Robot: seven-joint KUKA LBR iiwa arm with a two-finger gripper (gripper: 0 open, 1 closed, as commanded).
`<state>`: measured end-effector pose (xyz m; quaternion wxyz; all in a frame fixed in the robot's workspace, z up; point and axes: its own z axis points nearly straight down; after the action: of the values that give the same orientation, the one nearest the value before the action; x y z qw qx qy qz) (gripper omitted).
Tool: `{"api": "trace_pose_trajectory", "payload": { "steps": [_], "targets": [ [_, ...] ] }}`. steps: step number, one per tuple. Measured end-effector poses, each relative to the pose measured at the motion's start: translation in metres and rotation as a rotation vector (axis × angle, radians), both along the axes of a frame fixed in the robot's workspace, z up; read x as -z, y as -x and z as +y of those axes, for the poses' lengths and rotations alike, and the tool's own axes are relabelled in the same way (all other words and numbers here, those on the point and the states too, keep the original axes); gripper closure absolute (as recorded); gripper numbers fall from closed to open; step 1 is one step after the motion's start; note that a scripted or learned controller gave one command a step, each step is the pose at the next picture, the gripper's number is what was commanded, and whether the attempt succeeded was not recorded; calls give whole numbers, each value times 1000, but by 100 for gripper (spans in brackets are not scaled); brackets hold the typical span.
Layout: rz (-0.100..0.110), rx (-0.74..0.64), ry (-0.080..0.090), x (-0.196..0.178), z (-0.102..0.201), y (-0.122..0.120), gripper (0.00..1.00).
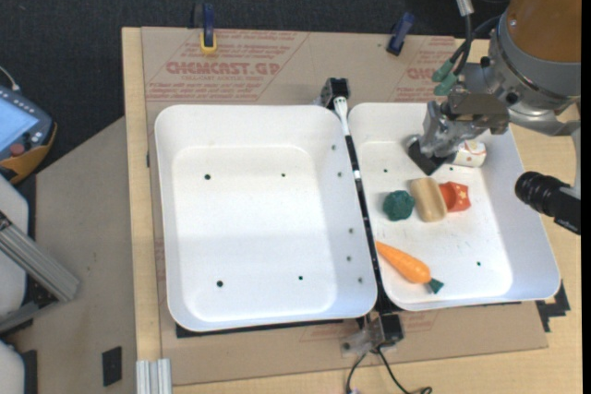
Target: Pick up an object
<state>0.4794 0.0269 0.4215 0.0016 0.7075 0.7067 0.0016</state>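
Pincer (432,152) sits low over the upper part of the right bin (517,277), right of frame centre. Can't tell its state: the tips are dark and bunched from this angle, and nothing shows between them.

Nearest candidate is the tan cylinder (428,199), just below the pincer in frame, long axis roughly up-down in the picture with a slight tilt. So the approach is a short shift toward the bottom of the frame, and I'd close across the short axis, left-right in frame.

Crowding is the problem:
- dark green round piece (399,205) just beside the cylinder on its left, may be touching
- red piece (455,196) against its right side
- small white block with a red mark (470,156) just right of the pincer

Little room either side of the cylinder; likely to nudge a neighbour or catch two things.

Cleaner option: toy carrot (404,262), lower in the same bin, apart from the cluster, long axis diagonal from upper left to lower right, green end at lower right. Close to the divider wall though.

Left bin (175,198) isn't in the way.
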Motion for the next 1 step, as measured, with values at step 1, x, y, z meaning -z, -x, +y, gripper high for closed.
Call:
{"api": "trace_pose_trajectory", "payload": {
  "steps": [1],
  "targets": [
    [-11, -7, -4, -120, 48, 0, 100]
  ]
}}
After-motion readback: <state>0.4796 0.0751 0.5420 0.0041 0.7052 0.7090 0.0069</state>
